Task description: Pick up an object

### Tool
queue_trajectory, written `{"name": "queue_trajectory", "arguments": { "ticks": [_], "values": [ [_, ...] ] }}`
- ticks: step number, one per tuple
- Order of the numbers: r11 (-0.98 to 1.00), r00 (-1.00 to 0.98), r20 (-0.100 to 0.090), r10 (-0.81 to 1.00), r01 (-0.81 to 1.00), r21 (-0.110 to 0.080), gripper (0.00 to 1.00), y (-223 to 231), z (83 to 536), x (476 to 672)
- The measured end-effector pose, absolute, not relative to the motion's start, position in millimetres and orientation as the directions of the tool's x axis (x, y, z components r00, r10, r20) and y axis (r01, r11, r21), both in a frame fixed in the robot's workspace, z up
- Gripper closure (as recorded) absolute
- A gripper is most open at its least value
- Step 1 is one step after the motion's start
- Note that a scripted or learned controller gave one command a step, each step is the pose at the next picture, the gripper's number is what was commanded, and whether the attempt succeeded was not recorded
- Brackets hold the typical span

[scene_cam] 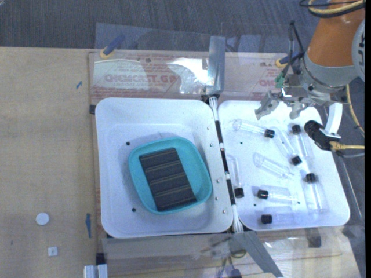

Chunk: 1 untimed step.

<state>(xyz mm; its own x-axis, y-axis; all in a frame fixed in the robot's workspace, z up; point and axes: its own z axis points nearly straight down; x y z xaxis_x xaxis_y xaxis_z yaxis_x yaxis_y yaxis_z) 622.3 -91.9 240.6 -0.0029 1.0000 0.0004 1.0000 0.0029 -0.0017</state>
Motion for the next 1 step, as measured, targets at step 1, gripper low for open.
{"name": "queue_trajectory", "arguments": {
  "ticks": [1],
  "values": [
    [0.191,-0.191,0.000,0.982,0.982,0.000,0.00,-137.8,163.8,623.9]
  ]
}}
